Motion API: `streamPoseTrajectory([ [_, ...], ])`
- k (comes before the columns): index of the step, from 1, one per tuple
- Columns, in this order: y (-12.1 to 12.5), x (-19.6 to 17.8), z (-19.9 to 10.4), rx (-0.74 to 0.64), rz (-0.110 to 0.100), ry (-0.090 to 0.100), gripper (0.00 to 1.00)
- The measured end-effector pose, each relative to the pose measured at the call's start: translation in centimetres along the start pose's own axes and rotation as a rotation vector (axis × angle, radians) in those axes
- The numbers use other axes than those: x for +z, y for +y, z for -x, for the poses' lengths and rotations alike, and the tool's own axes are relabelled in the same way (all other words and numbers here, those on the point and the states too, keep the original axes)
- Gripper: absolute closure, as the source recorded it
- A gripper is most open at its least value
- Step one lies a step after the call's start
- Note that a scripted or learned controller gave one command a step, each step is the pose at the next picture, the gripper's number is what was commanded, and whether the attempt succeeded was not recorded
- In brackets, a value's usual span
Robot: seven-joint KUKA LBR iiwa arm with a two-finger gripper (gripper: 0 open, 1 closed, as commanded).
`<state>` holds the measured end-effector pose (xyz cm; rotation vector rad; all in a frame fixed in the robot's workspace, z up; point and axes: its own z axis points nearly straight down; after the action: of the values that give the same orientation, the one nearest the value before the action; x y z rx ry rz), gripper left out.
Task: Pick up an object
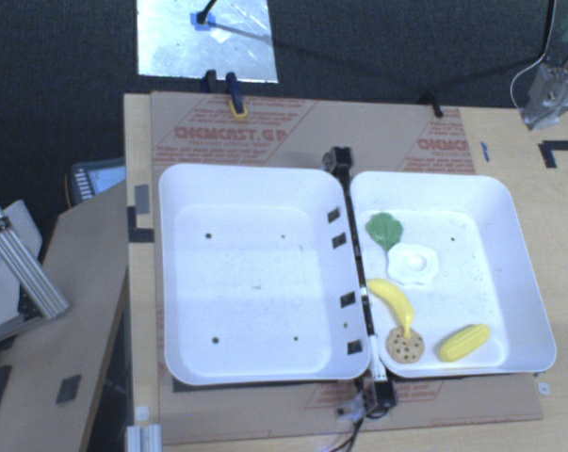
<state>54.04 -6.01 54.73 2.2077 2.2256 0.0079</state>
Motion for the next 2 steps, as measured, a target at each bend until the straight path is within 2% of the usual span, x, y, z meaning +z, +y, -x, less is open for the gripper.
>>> streamPoseTrajectory([
  [1, -1.9, 1.3, -7.9, -0.004, -0.008, 0.003, 1.00],
  [2, -3.8, 1.2, -17.1, -0.006, -0.007, 0.004, 1.00],
])
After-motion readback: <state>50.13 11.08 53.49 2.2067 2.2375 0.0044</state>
